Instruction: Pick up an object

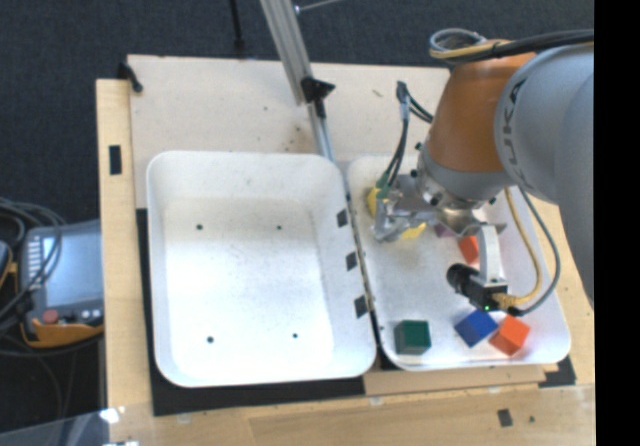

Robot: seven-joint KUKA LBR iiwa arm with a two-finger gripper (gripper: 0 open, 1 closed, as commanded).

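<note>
**Pick not yet made: gripper low in the right bin, nothing shown in its grasp**

Nearest, along the front edge of the shallow white right-hand bin [560,349]: a dark green cube [412,336] by the front-left corner, then a blue block [474,327] and an orange block [511,335] just beside each other toward the front-right corner. All three resting on the bin floor, none lifted. A little further back, a small black fitting with a green light [470,284], apparently part of the arm's hardware, and beside it a small orange-red piece [468,248] partly hidden by a white bracket.

Further in, toward the bin's left wall and back half: the metal two-finger gripper [398,224] of the grey arm with the orange band [470,129], down close to the bin floor. A yellow object [374,200] just beside the gripper, against the left wall, partly covered; touching or merely adjacent, impossible to tell. Finger spread also impossible to tell, hidden under the wrist and cables. Nothing visibly pinched.

Judged from this: approach stage reached, grasp and lift both outstanding. Likely target the yellow object, being closest.

To the left, the second shallow white bin [160,234], bearing only dark specks. Furthest back, a slanted aluminium rail [280,19] rising from the bench's back edge.
</note>
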